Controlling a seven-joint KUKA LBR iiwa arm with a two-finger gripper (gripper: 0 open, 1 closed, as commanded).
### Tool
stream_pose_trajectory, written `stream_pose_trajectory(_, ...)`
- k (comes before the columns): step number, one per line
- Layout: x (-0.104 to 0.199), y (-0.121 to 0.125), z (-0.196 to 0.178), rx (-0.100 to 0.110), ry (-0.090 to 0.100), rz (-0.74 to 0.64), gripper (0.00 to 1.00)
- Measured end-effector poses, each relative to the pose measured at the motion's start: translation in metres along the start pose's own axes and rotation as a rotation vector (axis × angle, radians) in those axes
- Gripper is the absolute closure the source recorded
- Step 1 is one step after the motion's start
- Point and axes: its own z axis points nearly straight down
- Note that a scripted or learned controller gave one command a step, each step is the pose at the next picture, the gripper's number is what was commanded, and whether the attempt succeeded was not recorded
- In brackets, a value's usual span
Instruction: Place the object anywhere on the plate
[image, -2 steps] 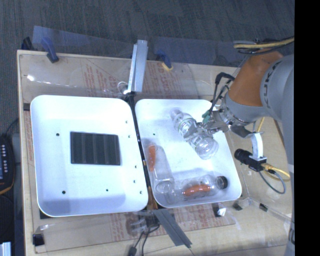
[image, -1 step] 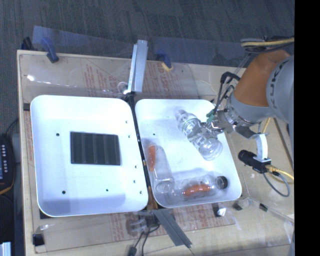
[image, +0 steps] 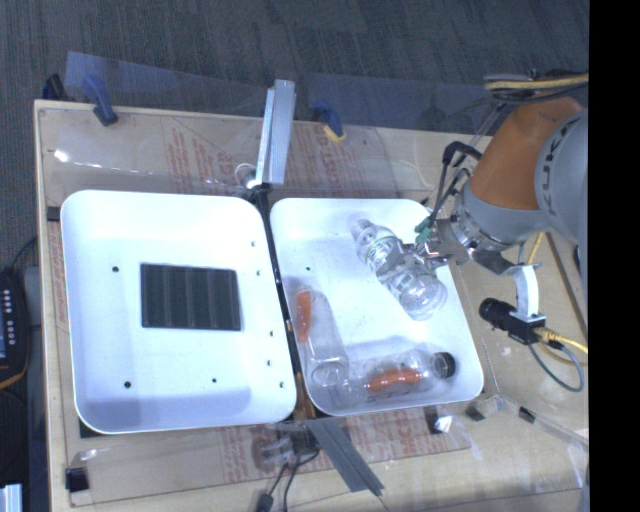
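In the camera view, we see the tool (image: 432, 243) at the right bin's (image: 300, 225) far-right side, touching a clear bottle (image: 397, 268); how it stands we cannot tell. The dark plate (image: 190, 296) lies well left of the tool in the left bin (image: 90, 230), so we judge the placing not yet done.

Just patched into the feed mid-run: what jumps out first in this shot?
The grey arm with its orange band reaches in from the right, its tool right over a clear plastic bottle in the right bin. Two more clear bottles with orange inside lie along that bin's left and near sides. In the left bin lies a dark ridged plate.
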Motion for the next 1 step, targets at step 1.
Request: stream_pose_trajectory(1, 0.0564, 0.0743, -0.0502, -0.009, -0.002, 0.182, 1.0)
